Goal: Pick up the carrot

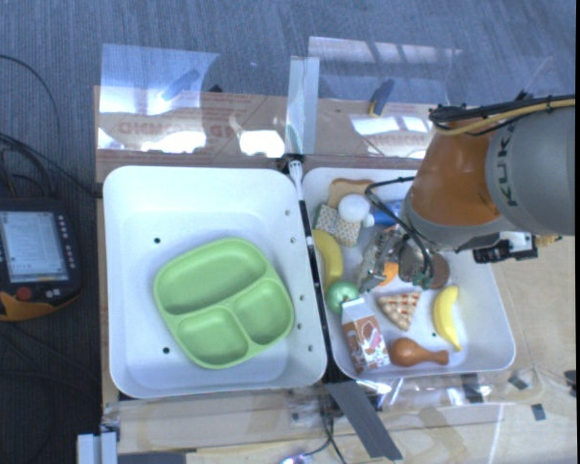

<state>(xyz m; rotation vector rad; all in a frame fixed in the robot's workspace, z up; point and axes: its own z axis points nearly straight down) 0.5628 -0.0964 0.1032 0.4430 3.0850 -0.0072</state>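
Observation:
The carrot (pixel 391 272) shows as a small orange patch in the middle of the right bin (pixel 498 341), mostly covered by the gripper. My gripper (pixel 382 261) hangs right over it, low among the food, its metal parts pointing down and left. The grey arm with its orange band (pixel 454 182) comes in from the right above the bin. I cannot make out whether the carrot sits between the fingers.
Around the carrot lie a pizza slice (pixel 398 307), a green fruit (pixel 342 295), two bananas (pixel 327 252) (pixel 448 317), a drumstick (pixel 418 354), a small carton (pixel 365 341) and a white egg (pixel 353 207). The left bin (pixel 135 201) holds a green divided plate (pixel 224 301).

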